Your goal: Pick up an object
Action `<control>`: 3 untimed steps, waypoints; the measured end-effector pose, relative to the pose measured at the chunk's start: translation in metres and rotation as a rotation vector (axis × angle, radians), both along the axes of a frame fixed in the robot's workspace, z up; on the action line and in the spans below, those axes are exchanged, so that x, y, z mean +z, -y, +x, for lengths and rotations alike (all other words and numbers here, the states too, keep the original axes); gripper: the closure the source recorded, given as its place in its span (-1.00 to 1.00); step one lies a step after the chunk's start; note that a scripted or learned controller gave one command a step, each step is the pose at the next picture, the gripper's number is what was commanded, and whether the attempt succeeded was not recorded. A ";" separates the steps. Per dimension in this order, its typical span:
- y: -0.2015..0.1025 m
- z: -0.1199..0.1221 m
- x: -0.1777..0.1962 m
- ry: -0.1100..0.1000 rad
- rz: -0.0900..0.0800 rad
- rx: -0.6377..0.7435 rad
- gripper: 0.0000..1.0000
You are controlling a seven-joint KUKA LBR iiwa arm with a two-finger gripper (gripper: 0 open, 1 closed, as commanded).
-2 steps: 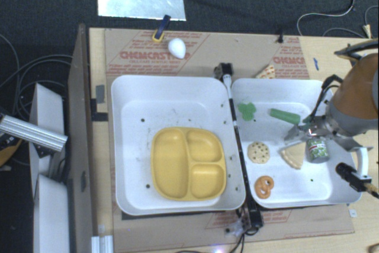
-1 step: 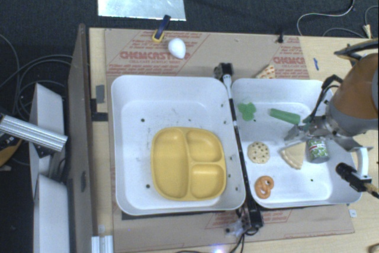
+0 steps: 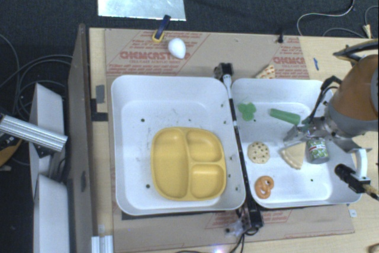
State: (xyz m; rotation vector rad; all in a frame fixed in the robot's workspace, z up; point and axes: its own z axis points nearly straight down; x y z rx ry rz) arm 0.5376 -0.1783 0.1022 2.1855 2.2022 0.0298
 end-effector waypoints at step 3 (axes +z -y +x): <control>0.011 -0.003 -0.001 0.003 -0.002 0.003 -1.00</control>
